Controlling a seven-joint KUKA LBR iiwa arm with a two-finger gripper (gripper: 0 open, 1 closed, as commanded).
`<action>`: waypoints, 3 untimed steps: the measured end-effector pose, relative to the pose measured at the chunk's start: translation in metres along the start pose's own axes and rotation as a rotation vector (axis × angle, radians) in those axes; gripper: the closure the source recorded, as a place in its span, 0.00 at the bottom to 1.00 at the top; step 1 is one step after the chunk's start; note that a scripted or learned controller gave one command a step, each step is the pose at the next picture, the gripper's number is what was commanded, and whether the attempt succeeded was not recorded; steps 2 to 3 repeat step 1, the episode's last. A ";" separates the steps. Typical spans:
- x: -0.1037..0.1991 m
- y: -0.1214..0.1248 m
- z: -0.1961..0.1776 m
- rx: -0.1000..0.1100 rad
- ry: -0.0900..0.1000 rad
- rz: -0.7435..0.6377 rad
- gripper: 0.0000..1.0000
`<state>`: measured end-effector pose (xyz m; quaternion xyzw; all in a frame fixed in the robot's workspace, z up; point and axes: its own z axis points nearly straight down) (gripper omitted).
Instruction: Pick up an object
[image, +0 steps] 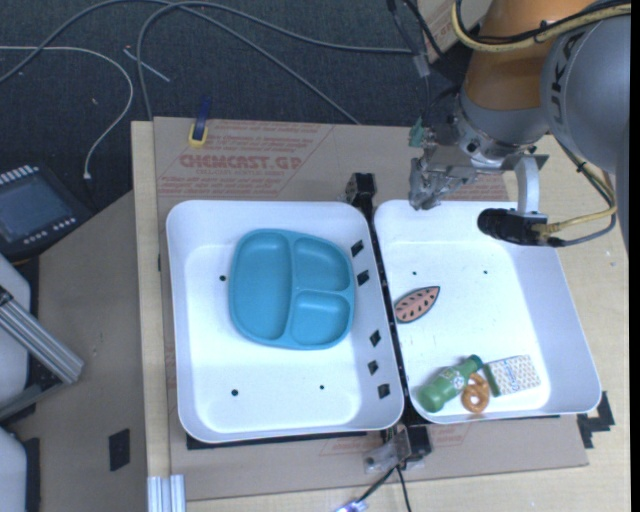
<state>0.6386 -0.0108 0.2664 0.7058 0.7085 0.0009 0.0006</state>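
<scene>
Smooth blue three-compartment plate (292, 289)

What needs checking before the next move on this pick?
1. Tool over a target: not ok. It sits at the far edge of the right bin, away from every object.
2. Tool free of objects: ok, nothing between its tips.
3. Leaf-shaped piece graspable: ok, lies alone on bare bin floor.
4. Green bottle, orange ring, patterned packet separable: not ok, crowded together at the near edge.
5. Blue divided plate out of the way: ok, in the left bin.
</scene>
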 end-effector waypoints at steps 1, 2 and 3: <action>0.054 -0.010 0.017 0.006 0.001 0.000 1.00; 0.054 -0.010 0.017 0.006 0.001 0.000 1.00; 0.054 -0.010 0.017 0.006 0.001 0.000 1.00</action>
